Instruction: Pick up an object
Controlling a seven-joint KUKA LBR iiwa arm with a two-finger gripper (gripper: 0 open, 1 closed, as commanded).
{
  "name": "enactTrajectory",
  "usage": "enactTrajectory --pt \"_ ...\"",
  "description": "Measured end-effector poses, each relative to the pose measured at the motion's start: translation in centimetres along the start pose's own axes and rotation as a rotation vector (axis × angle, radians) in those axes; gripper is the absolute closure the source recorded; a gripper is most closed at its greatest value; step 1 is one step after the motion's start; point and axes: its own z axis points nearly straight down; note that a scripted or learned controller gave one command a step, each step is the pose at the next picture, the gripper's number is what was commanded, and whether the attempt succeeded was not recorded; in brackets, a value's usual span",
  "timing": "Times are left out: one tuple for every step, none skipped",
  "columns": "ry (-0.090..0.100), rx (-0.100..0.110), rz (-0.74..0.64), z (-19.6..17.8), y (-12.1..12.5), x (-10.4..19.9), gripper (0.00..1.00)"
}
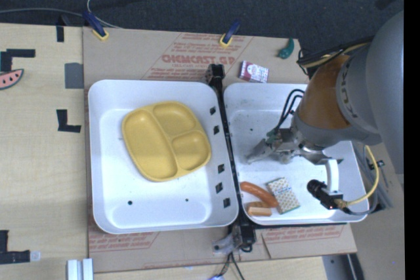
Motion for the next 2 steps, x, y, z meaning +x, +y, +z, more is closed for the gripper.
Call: enactTrajectory --pt "0.001 0.001 -0.001 -0.9 0.0 0.1 1.00" --pt "0.004 0.007 -0.003 -8.9 -3.3 7.6 1.00"
